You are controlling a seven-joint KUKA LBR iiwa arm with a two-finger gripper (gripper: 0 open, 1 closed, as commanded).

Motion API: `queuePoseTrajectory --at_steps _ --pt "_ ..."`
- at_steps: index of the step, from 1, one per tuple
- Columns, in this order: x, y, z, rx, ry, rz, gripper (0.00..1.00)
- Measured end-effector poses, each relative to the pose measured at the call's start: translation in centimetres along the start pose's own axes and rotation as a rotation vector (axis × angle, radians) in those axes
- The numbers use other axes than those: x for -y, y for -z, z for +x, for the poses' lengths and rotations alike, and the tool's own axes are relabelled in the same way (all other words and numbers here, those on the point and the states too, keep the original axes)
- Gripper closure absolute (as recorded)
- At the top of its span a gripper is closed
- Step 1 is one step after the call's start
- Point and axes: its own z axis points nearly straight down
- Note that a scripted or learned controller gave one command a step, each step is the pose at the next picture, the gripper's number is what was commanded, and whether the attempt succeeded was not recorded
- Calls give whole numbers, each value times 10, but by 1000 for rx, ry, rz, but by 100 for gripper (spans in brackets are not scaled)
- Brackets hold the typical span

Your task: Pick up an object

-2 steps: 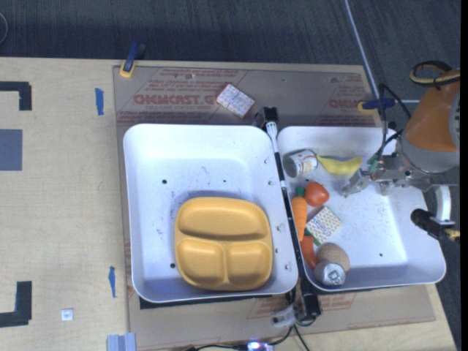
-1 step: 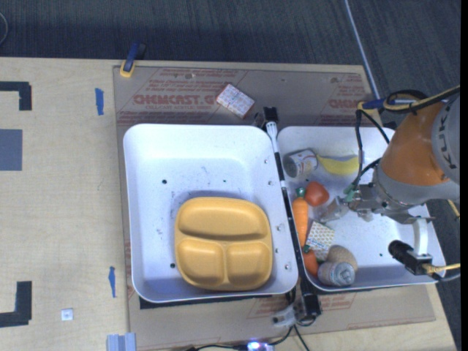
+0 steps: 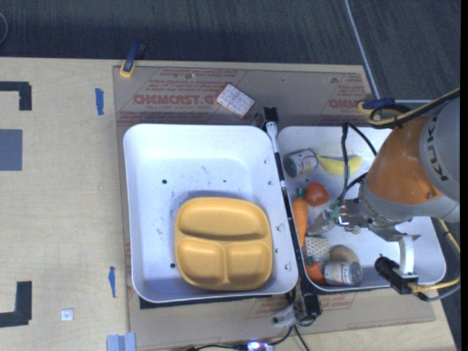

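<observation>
The grey arm with the orange band (image 3: 401, 168) hangs over the right white shallow bin (image 3: 431, 269); its gripper I cannot make out. Candidates lie along this bin's left edge: a long orange carrot (image 3: 300, 221), a small metal can (image 3: 344, 273). I judge the approach step; next, descend precisely onto one.

Even, fairly bright overhead light falls across the left white bin (image 3: 146, 152), whose floor shows a soft grey shadow just above the yellow compartment tray (image 3: 223, 243) lying in it. The tray's rounded top carries a mild sheen. Detail is slightly soft throughout, and the carpet beyond the bin looks dimmer.
</observation>
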Motion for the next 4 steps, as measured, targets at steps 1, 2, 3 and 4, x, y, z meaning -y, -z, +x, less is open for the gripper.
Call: queuePoseTrajectory --at_steps 1,2,3,4 --pt "21 0 2 -3 2 0 0" --pt "21 0 2 -3 2 -1 0" --pt "21 0 2 -3 2 -1 0" --pt "20 10 2 -3 2 -4 100"
